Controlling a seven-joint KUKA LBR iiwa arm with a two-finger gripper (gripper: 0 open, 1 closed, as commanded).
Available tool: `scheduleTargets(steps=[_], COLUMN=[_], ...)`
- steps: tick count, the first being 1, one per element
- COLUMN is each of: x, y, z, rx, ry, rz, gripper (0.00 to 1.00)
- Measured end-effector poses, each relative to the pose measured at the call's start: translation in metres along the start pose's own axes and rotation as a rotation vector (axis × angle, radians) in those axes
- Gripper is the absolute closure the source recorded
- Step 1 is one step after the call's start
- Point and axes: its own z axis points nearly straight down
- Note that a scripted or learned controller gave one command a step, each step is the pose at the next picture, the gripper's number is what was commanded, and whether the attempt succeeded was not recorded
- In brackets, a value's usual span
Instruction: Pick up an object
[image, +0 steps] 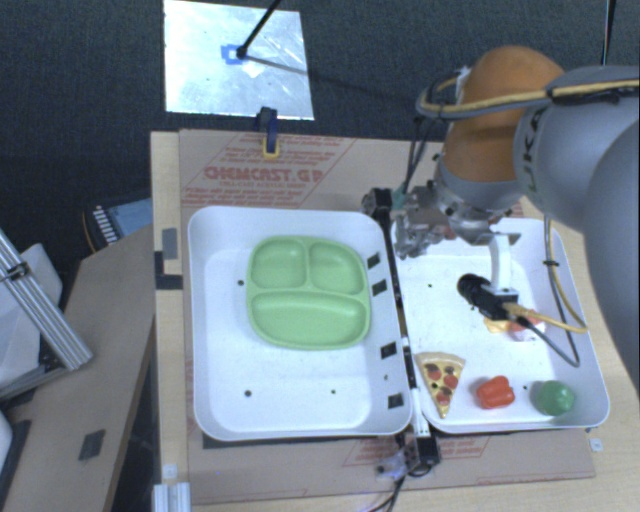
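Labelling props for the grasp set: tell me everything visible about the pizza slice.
The pizza slice is a toy wedge, plastic-looking, yellow with red round toppings and a tan crust edge. It lies flat in the right bin, near its front-left corner, crust toward the back and tip pointing forward. It sits close to the wall between the bins, apart from the red pepper on its right. Nothing grips it.

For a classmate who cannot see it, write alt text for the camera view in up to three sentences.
A grey and orange robot arm reaches from the right over the right white bin, which holds a pizza slice, a red pepper and a green ball. The left white bin holds a green divided plate.
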Motion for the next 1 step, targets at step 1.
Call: scheduleTargets(steps=[1], x=[0.0523], y=[-0.0056], z=[-0.0083], rx=[-0.001], ry=[0.000], rz=[0.000], gripper=[1.00])
